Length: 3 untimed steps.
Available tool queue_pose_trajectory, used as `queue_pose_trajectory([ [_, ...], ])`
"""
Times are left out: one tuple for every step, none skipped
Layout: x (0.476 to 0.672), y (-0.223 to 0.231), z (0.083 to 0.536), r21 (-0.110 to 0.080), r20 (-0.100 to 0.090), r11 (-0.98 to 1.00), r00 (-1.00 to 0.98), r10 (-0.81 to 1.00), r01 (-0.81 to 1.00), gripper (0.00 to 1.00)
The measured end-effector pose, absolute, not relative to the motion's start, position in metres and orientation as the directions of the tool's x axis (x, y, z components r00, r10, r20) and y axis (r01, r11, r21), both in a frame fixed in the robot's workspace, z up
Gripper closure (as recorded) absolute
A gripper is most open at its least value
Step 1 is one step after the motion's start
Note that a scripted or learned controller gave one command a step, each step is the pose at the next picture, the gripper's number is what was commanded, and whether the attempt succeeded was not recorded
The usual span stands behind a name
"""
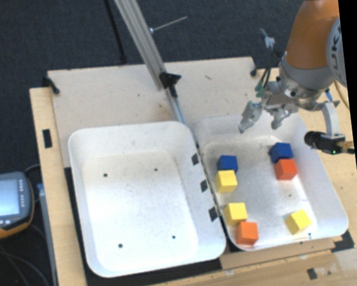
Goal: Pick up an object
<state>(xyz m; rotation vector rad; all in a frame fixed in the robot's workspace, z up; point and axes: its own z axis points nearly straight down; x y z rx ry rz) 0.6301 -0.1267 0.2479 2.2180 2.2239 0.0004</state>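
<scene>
Gripper (264,118) hovers empty, fingers apparently spread wide, above right bin's (327,183) far rim. Nearest target: blue cube (281,151) touching orange cube (286,169); descend centred, straddling blue only.

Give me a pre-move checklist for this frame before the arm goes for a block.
1. Blocks present in right bin: ok, six there.
2. Tool open, nothing between its fingers: ok.
3. Tool over right bin: ok, above its far edge.
4. Tool lined up over a block: not ok, nearest blue block lies nearer the camera.
5. That target stands free: not ok, orange block touches it.
6. Tool height above bin: cannot tell.
</scene>
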Motion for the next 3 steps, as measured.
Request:
queue_pose_trajectory([
  [0.637, -0.178, 0.249, 0.002, -0.004, -0.003, 0.003, 1.000, 1.000, 0.00],
  [0.615, -0.136, 0.406, 0.011, -0.002, 0.005, -0.005, 1.000, 1.000, 0.00],
  [0.587, -0.042, 0.424, 0.004, 0.001, 0.009, -0.009, 1.000, 1.000, 0.00],
])
